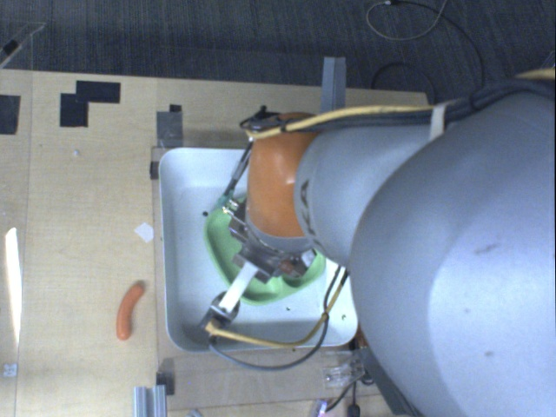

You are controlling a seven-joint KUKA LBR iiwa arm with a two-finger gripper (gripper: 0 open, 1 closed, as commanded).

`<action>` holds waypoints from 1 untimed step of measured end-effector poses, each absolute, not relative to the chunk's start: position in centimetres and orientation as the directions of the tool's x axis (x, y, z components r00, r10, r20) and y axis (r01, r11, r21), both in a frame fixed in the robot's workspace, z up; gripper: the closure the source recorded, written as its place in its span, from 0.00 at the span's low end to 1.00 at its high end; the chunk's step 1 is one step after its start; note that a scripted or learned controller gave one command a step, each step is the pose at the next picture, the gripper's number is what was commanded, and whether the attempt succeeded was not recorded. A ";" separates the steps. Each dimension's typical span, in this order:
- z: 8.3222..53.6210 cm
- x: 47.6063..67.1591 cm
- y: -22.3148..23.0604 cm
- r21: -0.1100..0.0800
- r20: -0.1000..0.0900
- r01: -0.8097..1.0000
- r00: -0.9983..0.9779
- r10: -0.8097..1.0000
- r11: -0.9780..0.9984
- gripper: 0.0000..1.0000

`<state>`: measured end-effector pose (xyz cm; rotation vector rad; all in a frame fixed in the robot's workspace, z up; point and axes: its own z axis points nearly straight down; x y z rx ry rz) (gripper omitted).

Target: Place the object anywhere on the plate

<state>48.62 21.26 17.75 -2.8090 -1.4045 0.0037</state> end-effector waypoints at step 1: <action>18.9 48.8 21.3 -0.001 0.002 0.800 0.600 0.800 -0.600 1.00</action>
